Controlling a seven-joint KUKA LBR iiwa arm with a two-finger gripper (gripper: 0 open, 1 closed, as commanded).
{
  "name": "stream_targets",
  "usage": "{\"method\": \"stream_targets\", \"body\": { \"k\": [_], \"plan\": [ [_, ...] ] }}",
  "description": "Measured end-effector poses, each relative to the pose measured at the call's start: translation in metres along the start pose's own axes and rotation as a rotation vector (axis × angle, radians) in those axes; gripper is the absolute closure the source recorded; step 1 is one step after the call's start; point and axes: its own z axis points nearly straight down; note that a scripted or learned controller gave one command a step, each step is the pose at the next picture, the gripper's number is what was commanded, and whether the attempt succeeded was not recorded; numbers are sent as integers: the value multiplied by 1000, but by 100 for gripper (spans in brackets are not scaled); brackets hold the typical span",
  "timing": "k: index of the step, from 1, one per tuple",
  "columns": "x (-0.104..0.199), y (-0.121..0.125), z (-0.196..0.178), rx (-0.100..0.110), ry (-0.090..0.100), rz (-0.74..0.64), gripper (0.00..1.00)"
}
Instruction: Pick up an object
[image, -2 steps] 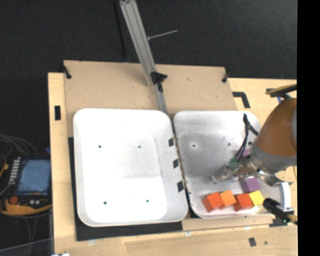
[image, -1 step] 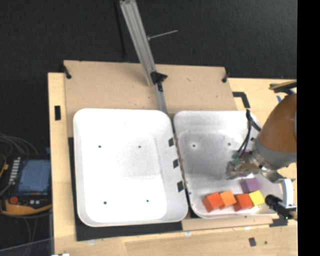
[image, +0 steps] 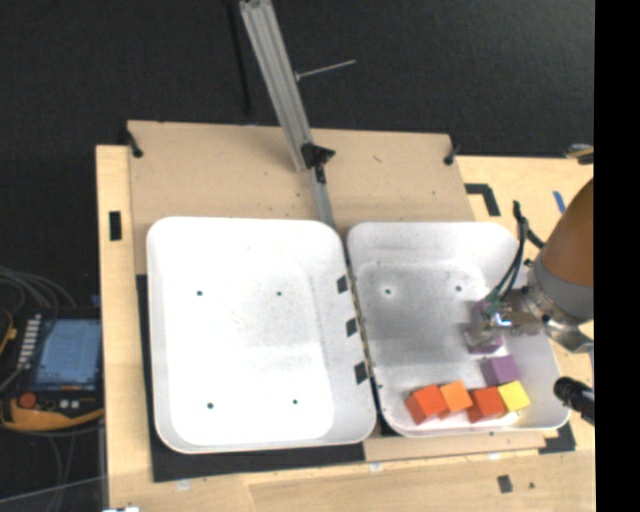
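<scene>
2 white bins (image: 250, 330), right one grey-speckled, holding 2 red-orange blocks (image: 428, 402), 1 orange block (image: 456, 395), 1 yellow block (image: 514, 396), 1 purple block (image: 498, 369); tan bench (image: 250, 170).

Scene viewed from one fixed camera above, angled down onto the tan wooden desk (image: 270, 170), both shallow white bins (image: 250, 330) framed, moderately distant

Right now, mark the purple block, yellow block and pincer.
purple block (image: 497, 368): camera view, top face.
yellow block (image: 514, 396): camera view, top face.
pincer (image: 490, 328): camera view, tip, above the purple block.
</scene>
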Motion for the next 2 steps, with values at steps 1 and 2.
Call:
{"method": "stream_targets", "body": {
  "k": [1,2],
  "plan": [
    [6,1,-45,1,0,-10,100],
    [5,3,-88,0,1,-11,100]
  ]
}}
